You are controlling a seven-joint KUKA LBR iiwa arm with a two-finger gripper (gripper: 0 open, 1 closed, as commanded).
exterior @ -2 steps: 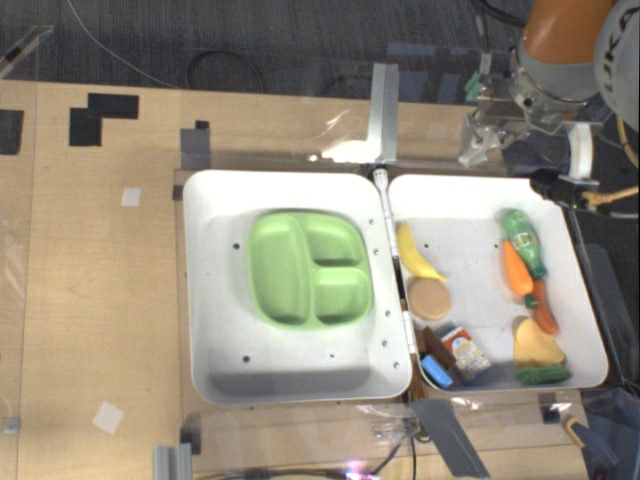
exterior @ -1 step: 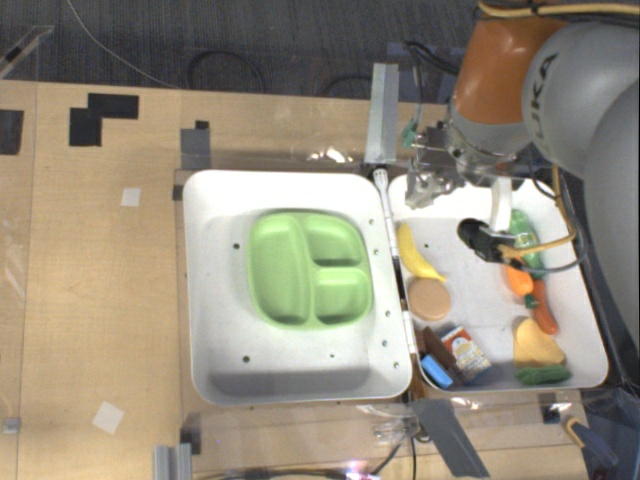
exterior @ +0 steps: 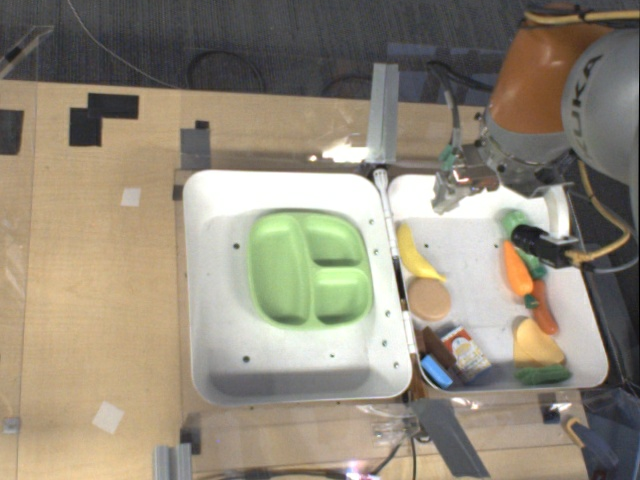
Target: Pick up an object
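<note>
wooden bench [exterior: 90, 298], dark carpet [exterior: 250, 18]

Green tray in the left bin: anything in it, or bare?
Bare. The green tray lies flat in the left bin, and all its compartments show only green plastic. The toy food sits in the right bin.

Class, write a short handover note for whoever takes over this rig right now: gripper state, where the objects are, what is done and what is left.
Gripper: above the far left corner of the right white bin, nothing seen in it.
Right bin: yellow toy banana, round tan disc, orange toy carrot, yellow wedge, small printed carton.
Left white bin: green divided plastic tray.
Done: no pick yet.
Left: grasp one object and lift it.
</note>
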